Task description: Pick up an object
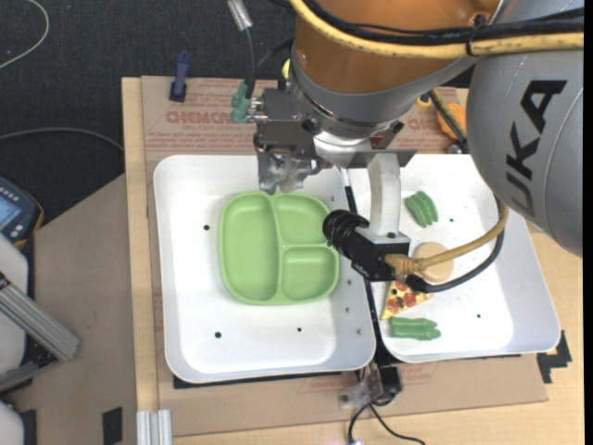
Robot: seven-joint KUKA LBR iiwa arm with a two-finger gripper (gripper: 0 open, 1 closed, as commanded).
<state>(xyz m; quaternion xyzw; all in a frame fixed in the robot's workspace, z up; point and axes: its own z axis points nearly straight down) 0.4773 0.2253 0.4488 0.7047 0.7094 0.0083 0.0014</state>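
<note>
Left bin (185, 276): smooth white plastic, shallow, rounded corners. Green plate (269, 248) lain inside, matte plastic, rounded-rectangular, divided into three compartments.

Right bin (505, 295): same white plastic. Ridged green pod (422, 208) seen at upper part; second green pod (414, 328) near front edge; pizza slice toy (401, 297) just above it, triangular, yellow with red dots; tan disc (435, 260) beside it, partly covered by hose.

Gripper (283, 176): metallic, positioned at plate's far rim. Finger state cannot be told. Nothing seen held.

Cardboard (148, 119) laid under bins, printed red.
</note>
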